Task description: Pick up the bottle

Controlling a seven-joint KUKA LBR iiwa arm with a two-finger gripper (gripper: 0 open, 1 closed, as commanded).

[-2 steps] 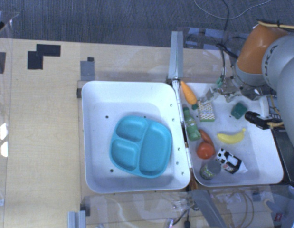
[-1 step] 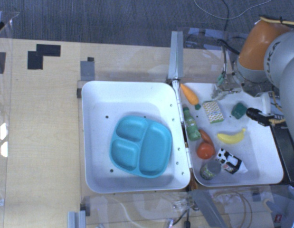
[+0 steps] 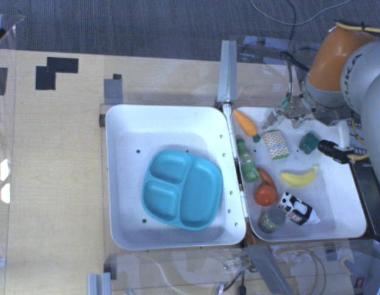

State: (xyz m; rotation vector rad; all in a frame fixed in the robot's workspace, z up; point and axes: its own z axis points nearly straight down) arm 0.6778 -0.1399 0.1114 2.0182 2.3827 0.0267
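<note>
Lying along the right bin's [image 3: 355, 226] left wall, the green bottle [image 3: 245, 163] sits well apart from our end effector [image 3: 292, 110], which hovers over the far edge. We cannot tell its state.

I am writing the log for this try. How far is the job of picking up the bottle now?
Done: nothing yet; the green bottle lies in the right bin along its left wall. In hand: the gripper is over the bin's far edge, apart from the bottle. Left: reaching it, gripping and lifting.
</note>
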